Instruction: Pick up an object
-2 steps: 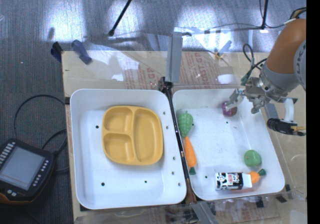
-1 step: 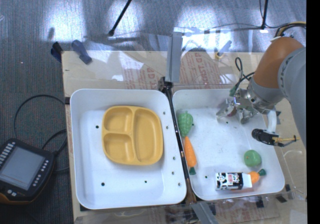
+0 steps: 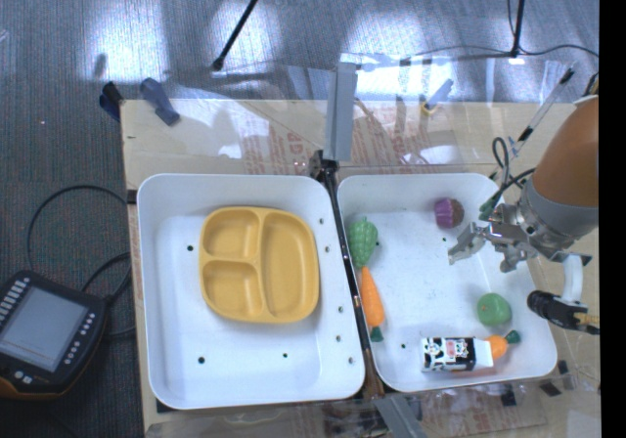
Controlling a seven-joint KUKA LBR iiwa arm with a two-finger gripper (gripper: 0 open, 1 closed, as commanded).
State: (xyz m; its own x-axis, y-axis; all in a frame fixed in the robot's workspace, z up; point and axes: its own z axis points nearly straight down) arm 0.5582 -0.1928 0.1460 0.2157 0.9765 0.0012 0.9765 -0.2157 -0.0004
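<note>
The bench (image 3: pixel 196 148) was a pale wooden top with a clear sheet over it that caught the glare of the lights — bright patches lay along its far edge. Around it ran grey carpet (image 3: pixel 78 55), with thin dark stand legs (image 3: pixel 249 8) crossing it at the back. A handheld screen unit (image 3: pixel 44 328) sat on the floor to the left, its cable looping beside it.

Two shallow white bins stood side by side. The left bin (image 3: pixel 171 368) held a yellow divided plate (image 3: pixel 259 265), lying flat near its middle. The right bin (image 3: pixel 411 372) held the loose things: a green leafy vegetable (image 3: pixel 362 240) against its left wall, an orange carrot (image 3: pixel 372 299) just below that, a small purple piece (image 3: pixel 449 212) near the far side, a green ball (image 3: pixel 494 309) toward the right, and a small black-and-white milk carton (image 3: pixel 455 354) lying on its side at the near edge, an orange-and-green piece (image 3: pixel 502 344) touching its right end.

The arm (image 3: pixel 572 172) reached in from the right, its orange band showing above the grey wrist. The gripper (image 3: pixel 486 242) hung over the right bin, between the purple piece and the green ball, apart from both. Its fingers were spread apart — nothing was between them.
</note>
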